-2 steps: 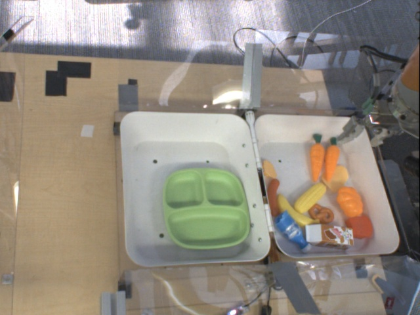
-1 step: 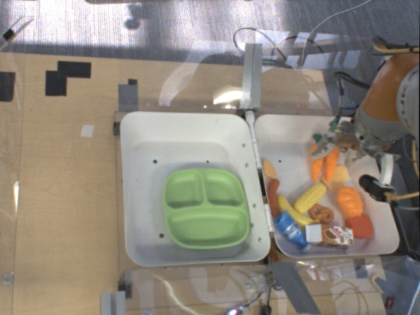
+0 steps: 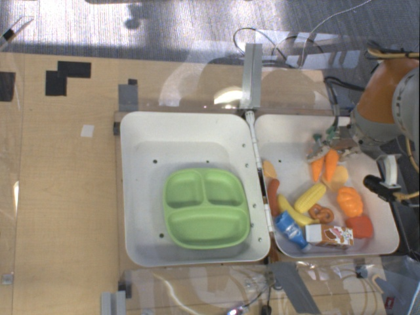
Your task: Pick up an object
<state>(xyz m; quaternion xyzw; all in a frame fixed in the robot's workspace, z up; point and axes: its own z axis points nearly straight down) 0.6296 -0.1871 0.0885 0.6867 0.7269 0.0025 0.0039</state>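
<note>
The right white bin on the counter is crowded, with the orange pepper, the corn, the red block and the small pretzel lying close together, so I risk pushing a neighbour aside or catching two things at once. My pincer hangs at the far side of this bin, just above the two carrots, and I cannot tell how far it is open or whether it has hold of anything. I judge a carrot is the thing to take, but they lie touching and tilted, so one can slip out when I lift.
</note>
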